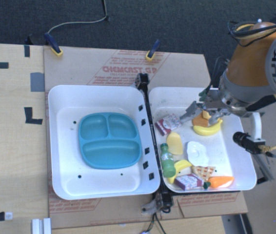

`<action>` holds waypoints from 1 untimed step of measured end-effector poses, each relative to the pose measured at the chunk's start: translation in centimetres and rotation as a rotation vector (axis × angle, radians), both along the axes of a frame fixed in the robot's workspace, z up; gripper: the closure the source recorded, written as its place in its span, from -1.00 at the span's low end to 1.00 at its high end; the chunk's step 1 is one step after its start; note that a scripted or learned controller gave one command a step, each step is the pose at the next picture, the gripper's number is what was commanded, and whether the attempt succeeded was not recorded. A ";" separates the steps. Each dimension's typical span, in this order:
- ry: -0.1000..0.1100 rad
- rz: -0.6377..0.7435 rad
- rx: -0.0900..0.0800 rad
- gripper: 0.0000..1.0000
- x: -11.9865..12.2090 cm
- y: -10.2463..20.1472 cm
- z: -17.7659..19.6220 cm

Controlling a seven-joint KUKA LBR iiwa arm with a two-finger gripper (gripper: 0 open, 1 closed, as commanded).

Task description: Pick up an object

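My gripper [205, 112] hangs over the upper part of the right bin [235, 179]. It is open, with one grey finger [191, 110] spread to the left and the other to the right. Just under it lies a yellow banana [207, 128], and a small orange piece [206, 115] sits between the fingers at the banana's top. I cannot tell whether the fingers touch it. Lower in the same bin lie a red and white packet [166, 124], a pale yellow piece [175, 143], a white object [197, 152], a green bottle [167, 162] and an orange carrot [220, 182].
A blue divided plate [110, 139] lies in the left bin [60, 101]. A waffle piece [203, 171], a purple box [188, 182] and a small yellow fruit [183, 166] crowd the right bin's near edge. The divider between the bins [147, 121] runs just left of the packet.
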State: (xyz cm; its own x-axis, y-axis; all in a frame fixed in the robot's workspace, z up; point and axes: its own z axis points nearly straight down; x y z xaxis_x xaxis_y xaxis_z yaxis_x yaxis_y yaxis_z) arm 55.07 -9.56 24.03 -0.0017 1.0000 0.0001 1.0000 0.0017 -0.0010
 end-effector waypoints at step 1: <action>0.001 -0.002 -0.002 -1.00 3.8 -9.6 -4.7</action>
